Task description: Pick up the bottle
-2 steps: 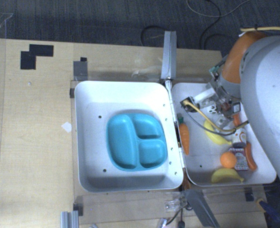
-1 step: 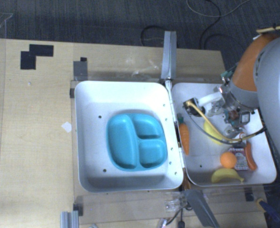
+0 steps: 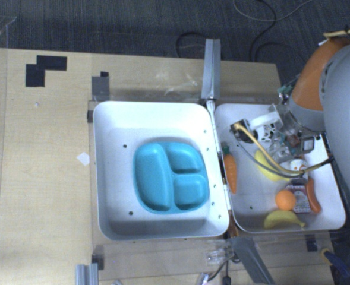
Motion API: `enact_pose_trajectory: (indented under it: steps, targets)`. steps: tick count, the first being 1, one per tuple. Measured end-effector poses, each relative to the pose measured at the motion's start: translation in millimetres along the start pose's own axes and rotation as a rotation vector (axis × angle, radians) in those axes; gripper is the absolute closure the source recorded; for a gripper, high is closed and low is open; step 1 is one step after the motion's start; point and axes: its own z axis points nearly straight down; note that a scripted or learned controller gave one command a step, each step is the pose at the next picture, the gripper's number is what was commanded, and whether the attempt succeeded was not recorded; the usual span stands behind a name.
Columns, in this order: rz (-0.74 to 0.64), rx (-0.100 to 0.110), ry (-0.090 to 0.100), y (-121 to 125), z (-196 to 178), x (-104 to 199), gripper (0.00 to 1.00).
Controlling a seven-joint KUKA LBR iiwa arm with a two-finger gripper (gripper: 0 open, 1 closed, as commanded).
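Bottle (image 3: 301, 196) lies beside orange (image 3: 285, 200) and banana (image 3: 283, 219); jaws' (image 3: 274, 140) state can't be told.

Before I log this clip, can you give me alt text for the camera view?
A grey arm with an orange band lowers its pincer into the right white bin, above a carrot, an orange, a banana and a bottle. The left bin holds a blue divided tray.

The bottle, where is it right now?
In the camera view, the bottle lies in the right bin, near its lower right corner, just right of the orange and above the banana.
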Motion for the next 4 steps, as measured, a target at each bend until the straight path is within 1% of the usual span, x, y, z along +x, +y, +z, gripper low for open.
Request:
enact_pose_trajectory:
  steps: [1, 2, 3, 4]
  targets:
    - [-0.111, -0.001, -0.001, -96.5, -42.1, 41.4, 1.00]
    - [-0.002, -0.003, 0.000, -134.1, -106.0, 3.5, 1.00]
    - [-0.060, -0.001, -0.004, -204.4, -42.3, -1.1, 1.00]
    - [-0.060, -0.001, -0.001, -203.5, -53.0, 0.3, 1.00]
